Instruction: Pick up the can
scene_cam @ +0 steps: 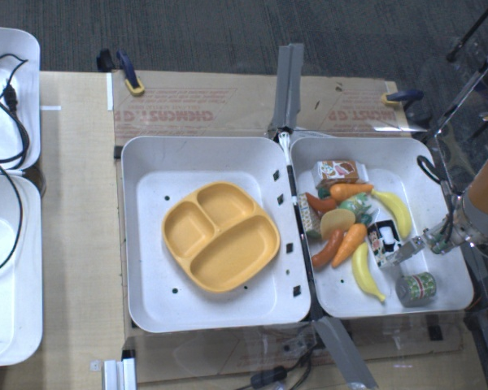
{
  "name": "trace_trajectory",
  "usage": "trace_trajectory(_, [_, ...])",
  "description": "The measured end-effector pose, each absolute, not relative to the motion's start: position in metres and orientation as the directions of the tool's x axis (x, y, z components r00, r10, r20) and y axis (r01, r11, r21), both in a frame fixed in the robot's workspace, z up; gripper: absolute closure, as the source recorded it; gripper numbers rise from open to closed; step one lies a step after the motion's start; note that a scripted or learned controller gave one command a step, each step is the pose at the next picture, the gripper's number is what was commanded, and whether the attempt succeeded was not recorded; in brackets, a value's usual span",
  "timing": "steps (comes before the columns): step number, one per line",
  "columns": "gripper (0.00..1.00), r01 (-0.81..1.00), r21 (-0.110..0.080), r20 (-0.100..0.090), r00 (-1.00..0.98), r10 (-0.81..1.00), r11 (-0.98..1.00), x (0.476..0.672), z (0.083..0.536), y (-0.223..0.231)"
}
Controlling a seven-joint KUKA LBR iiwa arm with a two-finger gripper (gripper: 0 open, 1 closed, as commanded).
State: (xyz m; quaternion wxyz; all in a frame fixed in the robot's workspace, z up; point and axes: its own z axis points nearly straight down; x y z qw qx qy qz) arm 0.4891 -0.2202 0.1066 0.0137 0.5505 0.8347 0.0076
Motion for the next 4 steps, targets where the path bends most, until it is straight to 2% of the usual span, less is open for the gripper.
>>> trace_trajectory(1, [0.00,0.925,0.028,-0.013,-0.380,0.925,0.380,0.489,0.106,-0.220])
trace_trajectory(2, [0.00,0.921,0.013,-0.002,-0.389,0.921,0.389,0.505,0.105,-0.221])
trace_trajectory(3, [0.00,0.929,0.030,-0.017,-0.368,0.929,0.369,0.490,0.107,-0.220])
trace_trajectory(4, [0.00,0.937,0.031,-0.015,-0.348,0.938,0.348,0.490,0.107,-0.219])
